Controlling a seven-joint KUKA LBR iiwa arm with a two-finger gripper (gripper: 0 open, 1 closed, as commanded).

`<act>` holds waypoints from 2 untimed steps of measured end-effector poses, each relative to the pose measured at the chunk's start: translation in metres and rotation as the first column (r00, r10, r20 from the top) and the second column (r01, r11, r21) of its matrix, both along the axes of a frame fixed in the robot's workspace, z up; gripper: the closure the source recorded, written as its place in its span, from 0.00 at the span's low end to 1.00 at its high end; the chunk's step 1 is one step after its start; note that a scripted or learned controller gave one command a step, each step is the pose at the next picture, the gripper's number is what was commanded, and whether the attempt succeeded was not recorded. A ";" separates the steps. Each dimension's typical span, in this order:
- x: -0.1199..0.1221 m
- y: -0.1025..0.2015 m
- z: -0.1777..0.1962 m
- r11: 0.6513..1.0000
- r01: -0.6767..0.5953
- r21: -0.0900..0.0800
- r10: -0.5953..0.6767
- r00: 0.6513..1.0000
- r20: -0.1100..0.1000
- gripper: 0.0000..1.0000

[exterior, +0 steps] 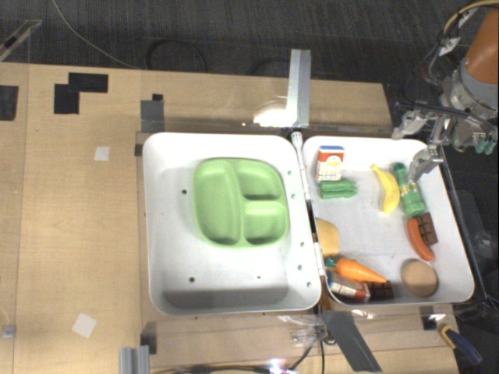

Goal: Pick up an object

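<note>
Hanging over the right bin (366,224), at its far right corner: the pincer (425,162), clenched or released impossible to tell. Lying directly beneath its tip, a green toy (411,195); just left, a banana (386,187); farther left, a small carton (330,162).

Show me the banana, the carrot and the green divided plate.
banana (385,188), camera view, middle of its curve
carrot (360,271), camera view, orange body
green divided plate (214,209), camera view, large left compartment
</note>
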State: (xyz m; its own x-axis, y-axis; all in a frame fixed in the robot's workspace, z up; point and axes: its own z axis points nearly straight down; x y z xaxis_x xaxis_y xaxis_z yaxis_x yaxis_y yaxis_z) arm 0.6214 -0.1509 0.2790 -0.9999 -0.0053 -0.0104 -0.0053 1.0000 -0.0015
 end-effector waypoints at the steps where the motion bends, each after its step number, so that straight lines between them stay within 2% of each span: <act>1: -0.021 -0.017 -0.097 0.999 -0.052 0.002 0.052 0.999 -0.010 0.00; 2: -0.074 -0.014 -0.184 0.996 -0.094 -0.001 0.094 0.996 -0.001 0.00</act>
State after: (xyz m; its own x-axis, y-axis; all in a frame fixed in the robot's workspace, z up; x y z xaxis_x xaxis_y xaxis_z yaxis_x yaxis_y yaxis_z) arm 0.5473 -0.1653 0.0951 -0.9951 -0.0989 -0.0094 -0.0989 0.9951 -0.0023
